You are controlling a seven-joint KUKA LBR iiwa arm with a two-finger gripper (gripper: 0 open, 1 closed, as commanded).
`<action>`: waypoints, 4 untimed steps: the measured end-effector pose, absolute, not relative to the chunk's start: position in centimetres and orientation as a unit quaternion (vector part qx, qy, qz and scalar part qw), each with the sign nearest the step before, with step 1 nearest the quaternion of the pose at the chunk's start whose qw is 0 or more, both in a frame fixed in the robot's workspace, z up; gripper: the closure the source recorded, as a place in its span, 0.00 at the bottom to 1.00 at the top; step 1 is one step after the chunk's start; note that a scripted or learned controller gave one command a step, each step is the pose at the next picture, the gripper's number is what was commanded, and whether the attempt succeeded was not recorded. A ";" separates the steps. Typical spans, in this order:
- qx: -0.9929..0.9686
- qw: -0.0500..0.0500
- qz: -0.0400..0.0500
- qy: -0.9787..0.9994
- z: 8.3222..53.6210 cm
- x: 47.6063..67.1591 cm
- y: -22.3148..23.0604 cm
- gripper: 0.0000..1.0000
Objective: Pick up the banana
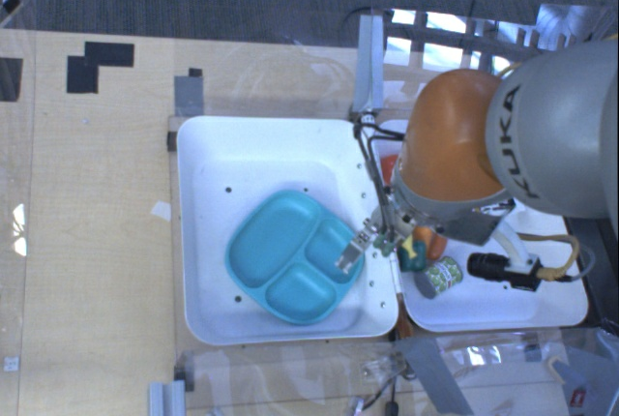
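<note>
Closest to the lens is the arm (551, 133). Its grey body and orange band (450, 138) sit to the right of the blue plate (280, 254) and well above it. From under the band the gripper (353, 252) reaches left to the plate's right rim, with its metal tip over the small right-hand compartment. Whether it is spread or pressed together I cannot tell.

The plate has three compartments, a long one on its left side and two smaller ones on its right. It lies in the left bin (208, 163), whose white floor shows on every side of the plate.

Right of the plate, past the wall where the two bins meet, the right bin (513, 312) holds a small cluster tucked against the arm's underside. A green thing (414, 256) and an orange thing (432, 240) touch each other. A green-and-white patterned can (444, 276) stands a little farther from the plate than those two. A red thing (389, 167) peeks out up and to the right of the plate, at the edge of the band.

I cannot pick out the banana for certain. A yellowish patch on the side of the green thing that faces the plate is too small to tell, and the arm covers much of that bin.

Left of the plate, beyond the bin wall, the pale wooden table (97, 230) bears black tape marks (100, 64) up and to the plate's left.
</note>
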State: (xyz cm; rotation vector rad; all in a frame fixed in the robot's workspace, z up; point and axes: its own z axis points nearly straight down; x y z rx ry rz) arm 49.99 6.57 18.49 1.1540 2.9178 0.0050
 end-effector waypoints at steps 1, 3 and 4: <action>0.347 0.001 0.001 0.938 12.5 48.7 11.3 0.00; 0.572 0.002 0.005 0.820 9.3 58.6 14.5 0.00; 0.545 0.002 0.002 0.838 18.6 55.2 7.1 0.00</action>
